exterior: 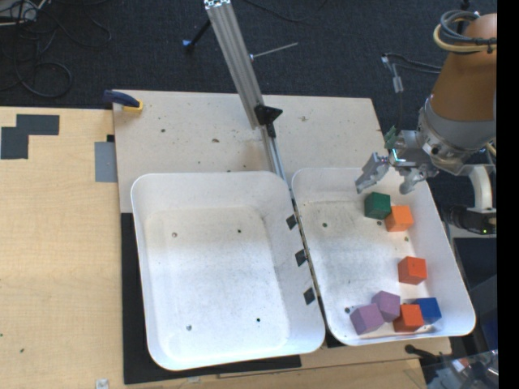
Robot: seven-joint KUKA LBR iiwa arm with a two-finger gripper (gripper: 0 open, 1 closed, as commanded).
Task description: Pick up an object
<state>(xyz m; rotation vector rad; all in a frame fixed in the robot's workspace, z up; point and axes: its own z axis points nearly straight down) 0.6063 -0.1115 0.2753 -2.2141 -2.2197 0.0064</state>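
Blocks of painted wood, 7 in all, lie in the right shallow white plastic bin [454,254] as a grey KUKA arm with an orange band [464,63] reaches in from the right. Its two-finger gripper [391,177] hangs over the bin's far end with the 2 silver fingers spread apart and nothing between them. Just below the fingers sits a dark green cube [377,206], touching a small orange cube [398,218] at its right. A second orange cube [412,270] rests alone farther down, near the right wall. At the bin's near corner 4 pieces crowd together: a pale purple cube [387,305], a second purple block [366,319] beside it, an orange-red cube [410,317] and a blue cube [429,309] against the rim. Whether the gripper touches the green cube cannot be told from this angle. The left shallow white bin [154,209] stands side by side with the right one, joined along a seam with 3 black clips [300,258]. A slanted silver aluminium rail [239,63] rises behind the bins, topped by a checkered marker [217,1]. A small blue-and-yellow clamp [123,100] sits at the far left corner of the beige bench board [203,128].
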